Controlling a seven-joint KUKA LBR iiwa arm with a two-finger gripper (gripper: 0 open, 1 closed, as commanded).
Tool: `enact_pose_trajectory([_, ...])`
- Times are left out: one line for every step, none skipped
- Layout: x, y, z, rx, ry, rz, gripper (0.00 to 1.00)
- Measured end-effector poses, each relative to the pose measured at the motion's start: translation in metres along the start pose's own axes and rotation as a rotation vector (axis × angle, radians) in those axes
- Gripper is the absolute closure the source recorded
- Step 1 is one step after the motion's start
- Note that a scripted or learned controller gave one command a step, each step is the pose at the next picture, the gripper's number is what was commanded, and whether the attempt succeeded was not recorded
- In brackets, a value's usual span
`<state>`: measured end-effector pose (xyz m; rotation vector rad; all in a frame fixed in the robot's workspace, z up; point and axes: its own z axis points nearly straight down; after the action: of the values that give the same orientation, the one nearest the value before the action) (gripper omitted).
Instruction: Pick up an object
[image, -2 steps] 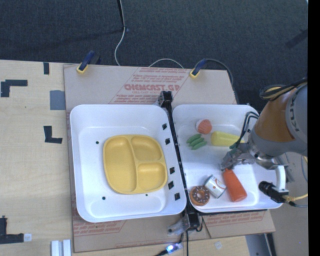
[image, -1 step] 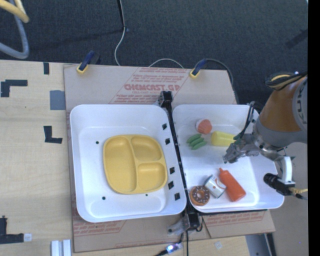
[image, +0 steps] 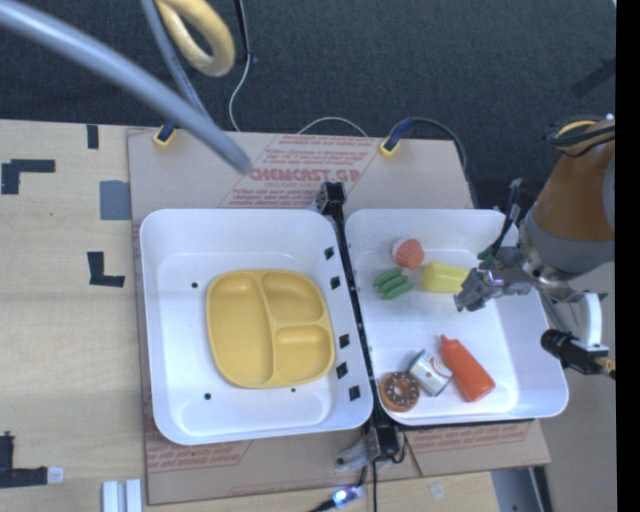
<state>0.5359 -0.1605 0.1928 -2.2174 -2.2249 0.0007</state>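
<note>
Two shallow white plastic bins sat side by side on a sheet of printed cardboard (image: 300, 165), joined along a black clipped seam, presumably so items could be moved from one to the other. The left bin (image: 170, 250) held a yellow moulded plastic tray (image: 270, 327) with three compartments, lying flat at its middle. The right bin (image: 520, 400) held all the small pieces, any of them a candidate for picking: a round orange-red toy fruit (image: 408, 252) at the far side, a green ridged plastic vegetable (image: 393, 284) just near of it, a smooth yellow blocky piece (image: 445, 277) beside both, an orange-red toy bottle (image: 467, 368) lying on its side toward the near right, a small silver-and-white can (image: 431, 373) touching it, and a brown ring doughnut with sprinkles (image: 400, 391) at the near left corner. The dark two-finger gripper (image: 477, 294) reached in from the right, low over the bin, just right of the yellow piece (contact could not be judged). I could not tell how far it was spread, nor whether it had anything; nothing was visibly in its grasp. The yellow piece seemed its likely target, rigid and slick-looking.
</note>
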Motion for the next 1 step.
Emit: enact_pose_trajectory([-0.01,0.0,-0.0468,0.0,-0.001,0.002,1.0])
